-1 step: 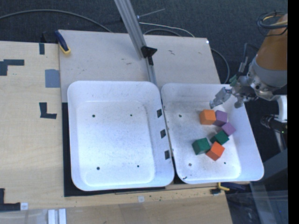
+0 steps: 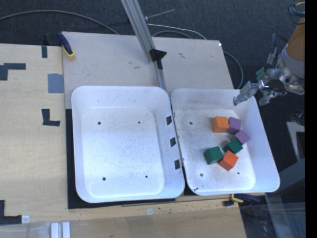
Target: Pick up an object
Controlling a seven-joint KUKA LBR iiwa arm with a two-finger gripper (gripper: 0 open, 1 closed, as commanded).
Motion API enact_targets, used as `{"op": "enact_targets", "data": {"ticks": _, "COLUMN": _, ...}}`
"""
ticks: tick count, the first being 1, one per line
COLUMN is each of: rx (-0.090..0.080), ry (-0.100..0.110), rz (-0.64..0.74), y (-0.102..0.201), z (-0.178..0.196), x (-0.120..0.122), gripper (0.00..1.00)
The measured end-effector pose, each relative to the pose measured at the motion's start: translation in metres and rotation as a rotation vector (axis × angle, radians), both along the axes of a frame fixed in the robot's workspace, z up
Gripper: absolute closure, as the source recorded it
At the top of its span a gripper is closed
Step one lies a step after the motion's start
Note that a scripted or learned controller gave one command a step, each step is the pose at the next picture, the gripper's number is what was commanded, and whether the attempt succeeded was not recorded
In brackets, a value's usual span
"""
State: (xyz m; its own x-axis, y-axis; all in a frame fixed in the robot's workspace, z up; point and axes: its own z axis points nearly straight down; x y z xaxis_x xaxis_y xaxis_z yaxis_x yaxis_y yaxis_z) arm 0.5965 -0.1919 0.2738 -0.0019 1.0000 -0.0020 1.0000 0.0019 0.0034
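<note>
Currently the pincer hangs over the upper right rim of the right bin, its two fingers spread apart with nothing between them. The candidates lie in a loose cluster in that bin's right half: an orange block touching a purple block, a second purple block just below, then a small green block, a larger green block and a second orange block at the bottom. The left bin plays no part. A sound choice seems to be the larger green block or the upper orange block, since each has an open side toward the bin's middle. The pincer should come down straight, fingers straddling one block alone, turned so neither finger lands on a neighbour. The packed middle pieces look likelier to jam or skid.
</note>
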Motion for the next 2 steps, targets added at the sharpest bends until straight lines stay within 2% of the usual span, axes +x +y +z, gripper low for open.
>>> {"op": "enact_targets", "data": {"ticks": 1, "rx": -0.008, "ry": -0.009, "rz": -0.002, "y": 0.003, "z": -0.161, "x": -0.029, "gripper": 0.0}}
{"op": "enact_targets", "data": {"ticks": 2, "rx": -0.006, "ry": -0.026, "rz": 0.0, "y": 0.051, "z": -0.165, "x": -0.056, "gripper": 0.0}}
